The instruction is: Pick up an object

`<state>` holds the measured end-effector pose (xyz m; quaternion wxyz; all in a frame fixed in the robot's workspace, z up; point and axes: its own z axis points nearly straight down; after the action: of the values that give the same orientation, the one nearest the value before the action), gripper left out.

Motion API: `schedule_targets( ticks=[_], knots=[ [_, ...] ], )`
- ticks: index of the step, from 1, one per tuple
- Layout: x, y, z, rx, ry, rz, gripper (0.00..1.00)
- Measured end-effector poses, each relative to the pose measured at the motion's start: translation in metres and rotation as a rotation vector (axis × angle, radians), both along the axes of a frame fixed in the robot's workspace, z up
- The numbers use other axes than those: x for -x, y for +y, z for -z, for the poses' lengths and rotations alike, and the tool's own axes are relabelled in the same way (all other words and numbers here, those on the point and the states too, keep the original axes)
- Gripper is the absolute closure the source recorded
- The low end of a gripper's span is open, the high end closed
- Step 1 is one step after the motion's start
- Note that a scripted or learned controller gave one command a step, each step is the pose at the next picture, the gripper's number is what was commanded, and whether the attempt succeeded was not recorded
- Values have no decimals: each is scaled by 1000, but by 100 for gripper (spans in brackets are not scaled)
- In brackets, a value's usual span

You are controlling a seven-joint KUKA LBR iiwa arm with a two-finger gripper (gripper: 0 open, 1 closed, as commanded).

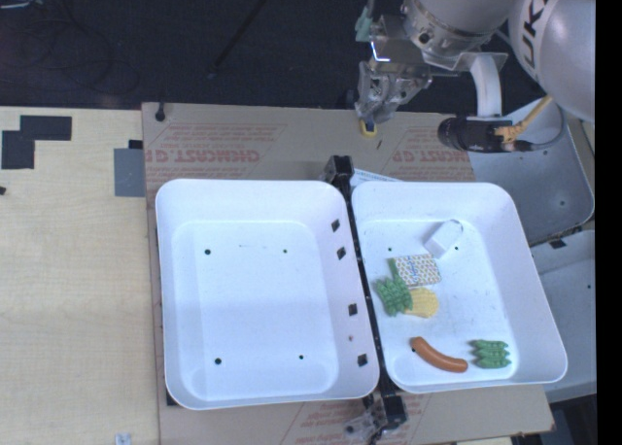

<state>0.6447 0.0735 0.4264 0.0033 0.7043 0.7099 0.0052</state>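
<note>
The right bin (525, 268) holds several small items: a white block (444, 236), a speckled sponge-like pad (418, 268), a green leafy piece (393, 295), a yellow piece (424, 303), a sausage (437, 356) and a green pea pod (491, 354). My gripper (372, 115) hangs high above the bench, behind the far edge of both bins, well clear of every item. Nothing is visible between its fingers.
The left bin (180, 288) lies beside the right one, with a black hinge strip (352, 278) between them. Brown cardboard (243, 147) underlies both bins. The arm's grey body (554, 35) fills the upper right.
</note>
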Motion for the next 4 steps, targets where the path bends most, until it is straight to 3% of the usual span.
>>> schedule_targets(
  ticks=[1, 2, 3, 4],
  knots=[
    [63, -46, 146, 5, 34, 13, 100],
    [56, -3, 105, 2, 11, 4, 100],
    [27, 46, 113, 2, 14, 4, 100],
    [24, 9, -73, 2, -5, 9, 100]
  ],
)
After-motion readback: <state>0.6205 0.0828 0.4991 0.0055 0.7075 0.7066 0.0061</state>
